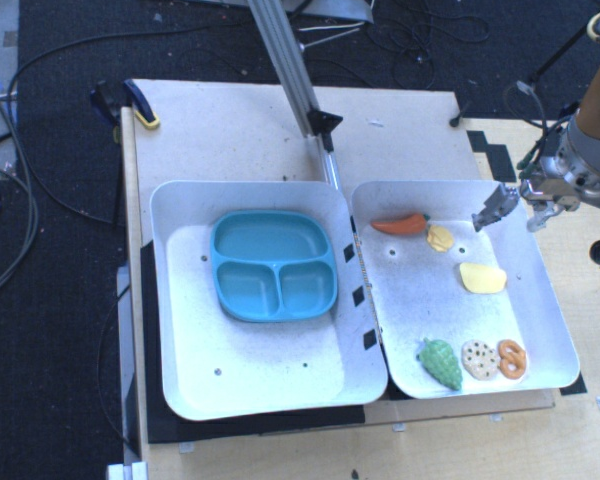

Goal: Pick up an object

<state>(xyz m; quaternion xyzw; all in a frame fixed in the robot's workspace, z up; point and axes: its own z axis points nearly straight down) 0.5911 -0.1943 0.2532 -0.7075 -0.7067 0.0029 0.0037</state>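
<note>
Looking down at a slant, the camera view counts two shallow white bins side by side on a pale bench (280,128). The left bin (180,368) holds one blue divided tray (274,266). The right bin (540,298) holds six small things: one orange carrot (400,225), one small yellow piece (440,238), one larger yellow piece (482,278), one green leafy piece (440,362), one speckled cookie (479,359) and one pretzel (512,358). The gripper (512,208) hangs above the right bin's far right edge, fingers parted with nothing between them. Dark floor with black cables surrounds the bench; a metal pole (285,53) slants overhead.
</note>
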